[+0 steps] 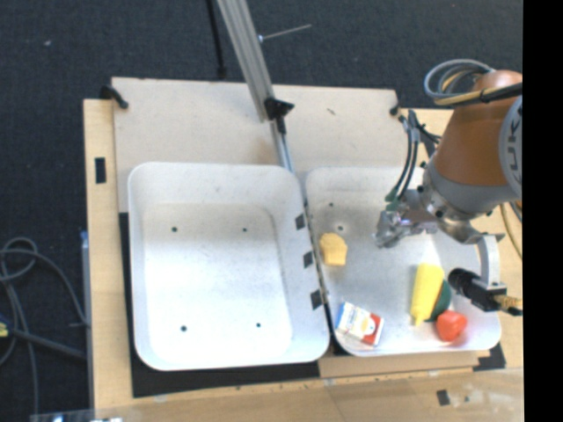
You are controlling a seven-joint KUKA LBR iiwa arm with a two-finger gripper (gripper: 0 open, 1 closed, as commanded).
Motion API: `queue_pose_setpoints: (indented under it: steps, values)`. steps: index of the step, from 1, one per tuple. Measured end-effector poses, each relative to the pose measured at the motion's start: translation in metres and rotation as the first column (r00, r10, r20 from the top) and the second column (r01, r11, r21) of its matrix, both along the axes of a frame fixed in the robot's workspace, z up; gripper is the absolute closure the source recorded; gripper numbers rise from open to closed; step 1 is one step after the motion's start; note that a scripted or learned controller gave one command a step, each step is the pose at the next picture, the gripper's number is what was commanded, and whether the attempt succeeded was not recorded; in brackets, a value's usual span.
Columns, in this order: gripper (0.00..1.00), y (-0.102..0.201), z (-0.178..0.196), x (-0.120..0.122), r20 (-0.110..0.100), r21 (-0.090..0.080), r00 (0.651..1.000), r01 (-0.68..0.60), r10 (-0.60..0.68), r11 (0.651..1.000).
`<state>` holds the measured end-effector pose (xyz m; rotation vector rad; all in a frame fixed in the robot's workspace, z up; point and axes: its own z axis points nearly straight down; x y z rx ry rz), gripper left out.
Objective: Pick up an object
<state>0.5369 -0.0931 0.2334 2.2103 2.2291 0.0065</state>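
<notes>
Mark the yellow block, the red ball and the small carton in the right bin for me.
yellow block [332, 250], camera view, centre of its top face.
red ball [450, 325], camera view, middle of its rounded top.
small carton [359, 324], camera view, centre of its red-and-white upper face.

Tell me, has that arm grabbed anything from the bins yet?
Not yet, as far as the view shows. The end effector hangs over the right bin with nothing visibly in it. The yellow block, the banana-like piece, the red ball and the small carton all lie on the bin floor. The whole pick is left.
</notes>
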Motion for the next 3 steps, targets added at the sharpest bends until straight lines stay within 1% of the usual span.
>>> queue_pose_setpoints:
  steps: [1,2,3]
  values:
    - [1.00,0.055,0.013,0.003,0.000,0.000,1.000,0.000,0.000,1.000]
    - [1.00,0.114,0.013,-0.002,-0.004,0.001,1.000,0.000,0.000,1.000]
    - [1.00,0.174,0.007,0.012,-0.004,0.000,1.000,0.000,0.000,1.000]
